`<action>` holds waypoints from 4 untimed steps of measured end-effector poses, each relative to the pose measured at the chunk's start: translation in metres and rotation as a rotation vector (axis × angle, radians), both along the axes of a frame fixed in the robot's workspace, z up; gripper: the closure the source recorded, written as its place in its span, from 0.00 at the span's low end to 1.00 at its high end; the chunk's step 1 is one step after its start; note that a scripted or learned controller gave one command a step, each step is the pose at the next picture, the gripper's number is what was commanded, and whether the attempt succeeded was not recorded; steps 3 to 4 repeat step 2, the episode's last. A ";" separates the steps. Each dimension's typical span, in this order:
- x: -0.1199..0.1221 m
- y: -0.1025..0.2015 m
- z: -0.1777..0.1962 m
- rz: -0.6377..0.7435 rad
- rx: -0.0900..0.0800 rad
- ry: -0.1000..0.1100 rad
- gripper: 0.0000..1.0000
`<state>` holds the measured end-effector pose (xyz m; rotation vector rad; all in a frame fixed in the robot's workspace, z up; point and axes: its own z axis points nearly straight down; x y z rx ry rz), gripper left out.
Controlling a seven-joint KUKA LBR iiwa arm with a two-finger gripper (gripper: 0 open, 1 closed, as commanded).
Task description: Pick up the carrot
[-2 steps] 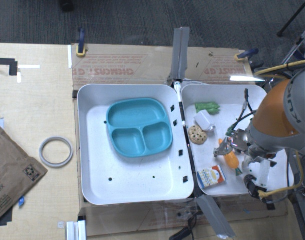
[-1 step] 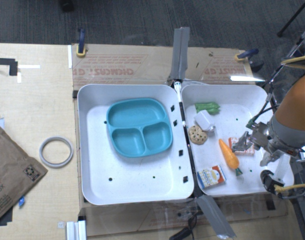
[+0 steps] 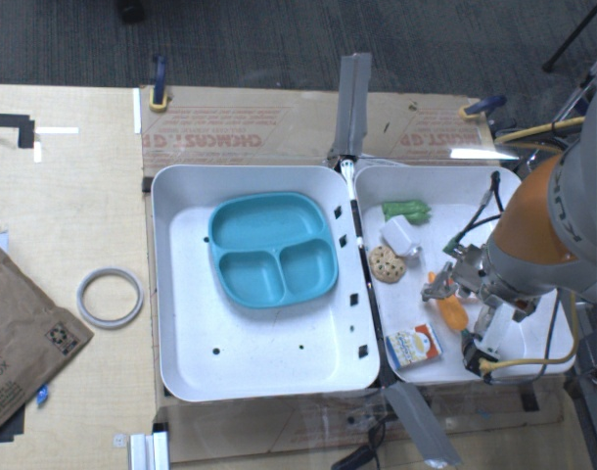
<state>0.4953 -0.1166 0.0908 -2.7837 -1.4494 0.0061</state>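
Fingers: couldn't tell open or closed, too small and cluttered. Gripper [image 3: 447, 284] sat low in the right bin [image 3: 533, 176], reaching in from the right; grey arm with orange band [image 3: 533, 221] above it. Carrot [image 3: 454, 312] lay on the bin floor right at the gripper tips, touching or nearly so; grip not confirmed. Same bin: cookie [image 3: 386, 263] to the left, white cup-like item [image 3: 400, 235] above that, green toy [image 3: 406, 210] near the back wall, small carton [image 3: 414, 347] near the front. Left bin [image 3: 181, 360] held a teal divided plate [image 3: 274, 249]. Wooden tabletop [image 3: 64, 213] left of the bins carried a tape roll [image 3: 110, 296], a cardboard box [image 3: 20, 341] at the edge, and black tape marks [image 3: 15, 125]. Cardboard sheet [image 3: 240, 140] lay behind the bins, clamped. Dark carpet floor [image 3: 279, 18] beyond.
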 end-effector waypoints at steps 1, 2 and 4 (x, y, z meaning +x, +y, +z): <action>-0.001 -0.001 0.008 0.001 0.000 0.004 1.00; 0.062 0.035 0.131 0.135 -0.002 -0.001 1.00; 0.062 0.035 0.131 0.135 -0.002 -0.001 1.00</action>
